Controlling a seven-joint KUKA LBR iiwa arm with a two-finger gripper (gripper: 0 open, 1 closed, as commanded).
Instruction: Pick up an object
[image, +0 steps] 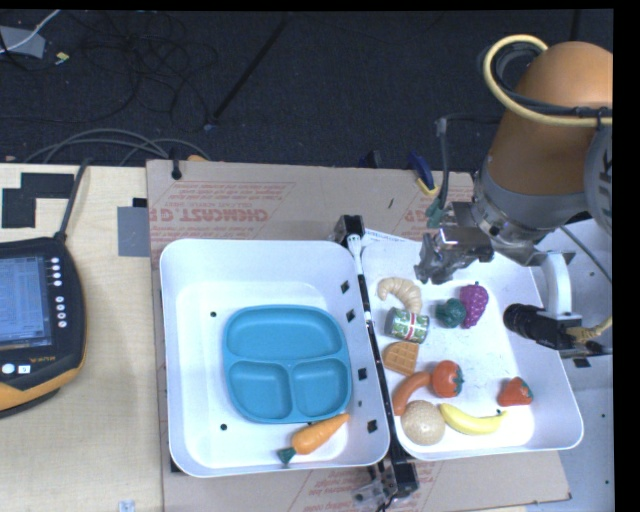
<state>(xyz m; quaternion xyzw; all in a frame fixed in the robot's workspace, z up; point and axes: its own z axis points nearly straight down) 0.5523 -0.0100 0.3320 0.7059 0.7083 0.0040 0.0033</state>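
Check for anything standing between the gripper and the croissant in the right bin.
Nothing visible does. The gripper hangs over the far part of the right bin, and the croissant lies just to its left on bare bin floor. The green can sits on the croissant's near side, off that line.

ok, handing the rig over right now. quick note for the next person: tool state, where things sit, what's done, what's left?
Tool: hovering over the back of the right white bin, nothing seen between its fingers; open or shut unclear.
Right bin: beige croissant, green can, purple grape bunch, waffle-like square, red tomato, yellow banana, a few more toy foods.
Left white bin: blue divided plastic tray and an orange carrot at the front.
Done: nothing picked.
Left: grasp one object and lift it.
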